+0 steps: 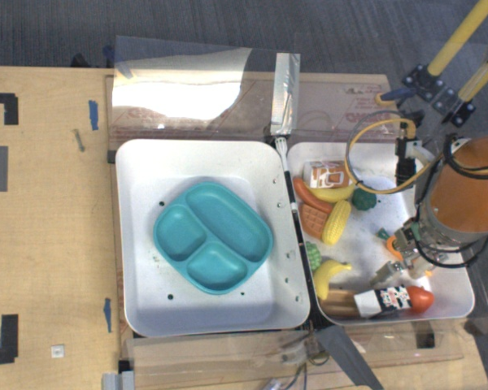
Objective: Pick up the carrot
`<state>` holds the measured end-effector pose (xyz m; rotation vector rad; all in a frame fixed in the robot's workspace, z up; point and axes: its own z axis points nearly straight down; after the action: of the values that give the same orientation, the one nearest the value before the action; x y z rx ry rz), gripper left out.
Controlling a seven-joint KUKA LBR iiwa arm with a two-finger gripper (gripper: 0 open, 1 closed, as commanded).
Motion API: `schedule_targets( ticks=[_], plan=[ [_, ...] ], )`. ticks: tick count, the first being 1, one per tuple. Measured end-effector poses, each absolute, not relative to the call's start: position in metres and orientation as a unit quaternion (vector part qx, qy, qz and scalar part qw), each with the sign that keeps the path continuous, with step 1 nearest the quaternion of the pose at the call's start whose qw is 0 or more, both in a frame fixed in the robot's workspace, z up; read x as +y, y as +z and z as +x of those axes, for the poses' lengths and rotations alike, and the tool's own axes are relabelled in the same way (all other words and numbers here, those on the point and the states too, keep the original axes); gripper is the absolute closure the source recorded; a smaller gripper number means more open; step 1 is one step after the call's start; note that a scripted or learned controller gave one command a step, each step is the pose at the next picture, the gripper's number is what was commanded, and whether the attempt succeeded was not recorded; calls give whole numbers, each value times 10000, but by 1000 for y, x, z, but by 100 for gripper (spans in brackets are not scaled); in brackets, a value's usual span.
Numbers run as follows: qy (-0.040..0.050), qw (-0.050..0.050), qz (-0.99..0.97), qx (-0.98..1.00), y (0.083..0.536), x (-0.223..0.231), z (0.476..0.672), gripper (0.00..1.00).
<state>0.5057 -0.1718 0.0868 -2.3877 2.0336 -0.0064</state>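
A white left bin (138, 218) was seen well to the left of the corn cob (336, 222), and a teal divided plate (213, 236) was laid in its middle, its three compartments turned up. The corn cob itself was placed in the left half of the right bin (464, 303), tilted, with a brown ridged piece (311, 216) touching its left side. The carrot (303, 191), taken to be the long orange-red piece, was found just above and left of the corn cob, against the bin's left wall, with its right end tucked under a yellow piece (335, 192). A small carton (325, 172) with an orange label was stood just beyond that, further above the corn cob. A green leafy piece (313, 256) and a banana (329, 272) were set below the corn cob, the one beside the other. A green round piece (363, 199) was seen just up and right of the corn cob. A bottle (382, 301) with a dark label was laid flat well below and right of the corn cob, with a red tomato (421, 299) at its right end. The gripper (390, 268) was held low to the right of and below the corn cob, just above the bottle and well apart from the carrot; how wide it was set could not be told, and nothing was seen to be held in it. The arm's orange band (472, 193) was seen farthest right of the corn cob.
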Motion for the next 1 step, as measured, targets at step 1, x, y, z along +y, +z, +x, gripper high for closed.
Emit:
schedule_targets(
  ticks=[1],
  plan=[
    [-39,59,-7603,6496,98,-170,508,100]
  ],
)
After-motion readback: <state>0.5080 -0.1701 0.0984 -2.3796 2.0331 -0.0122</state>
